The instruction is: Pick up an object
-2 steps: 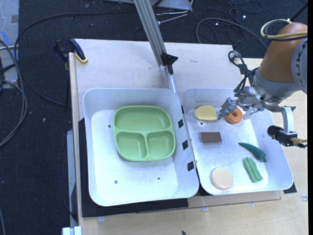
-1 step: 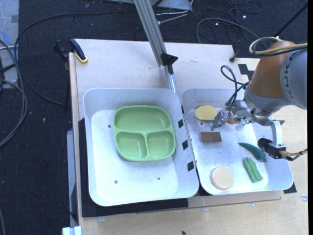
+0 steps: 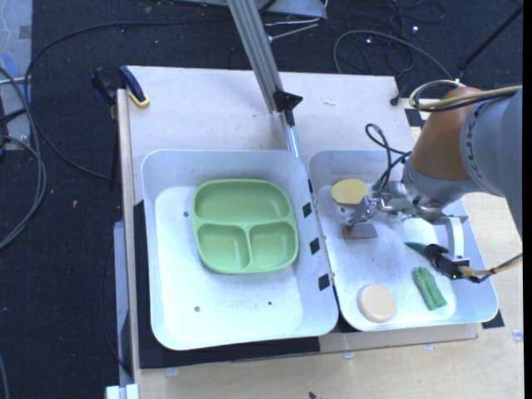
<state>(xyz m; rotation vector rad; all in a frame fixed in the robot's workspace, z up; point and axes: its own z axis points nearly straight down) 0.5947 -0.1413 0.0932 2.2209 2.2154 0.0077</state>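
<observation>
**One block, right under the tool**

You have the end effector [image 3: 359, 219] low in the right bin [image 3: 399, 306], over a small brown block [image 3: 361, 232] — grip state unclear. Yellow piece [image 3: 349, 192] lies just behind it.

A robotics lab: loose cables [image 3: 50, 152] ringing a bench [image 3: 208, 110] with bins [image 3: 166, 306].

Two white bins sit side by side on the table [image 3: 208, 106], left bin [image 3: 166, 306] & right bin [image 3: 478, 306] touching along their inner edges. A slanted metal pole [image 3: 253, 40] crosses the table's far side, w/ a blue-and-yellow tool [image 3: 133, 86] at the table's far-left corner. Black cables [image 3: 50, 98] lie on the dark floor [image 3: 58, 306] around the table.
</observation>
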